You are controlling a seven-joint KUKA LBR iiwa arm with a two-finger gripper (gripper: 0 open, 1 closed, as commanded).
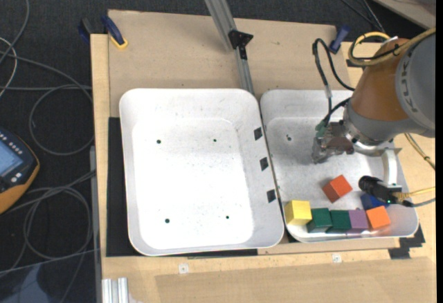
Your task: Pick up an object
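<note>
Currently, camera view, looking down on the bench at a slant:

Bench: a bare board [180, 39] carrying two shallow white bins side by side.
Left bin: a white tray [138, 122] with a few dark dots on its floor.
Right bin: a white tray [291, 111] holding all the blocks, gathered along its near edge.
Arm: grey with an orange band [381, 87]; it reaches in from the right over the right bin.
Gripper [324, 153]: points down above the bin floor, near the middle of the right bin. Whether it is open or closed cannot be told; nothing can be seen in it.
Red block [338, 187]: lies apart from the row, just nearer than the gripper. It sits turned, corners pointing along the bin; roughly cubic, so no long axis can be made out.
Near row, left to right: yellow block [300, 212], dark green block [320, 219], green block [340, 220], purple block [358, 220], orange block [378, 217]. They touch or nearly touch, and the row runs along the near wall.
Blue block [367, 202]: partly hidden, just behind the orange block.
</note>
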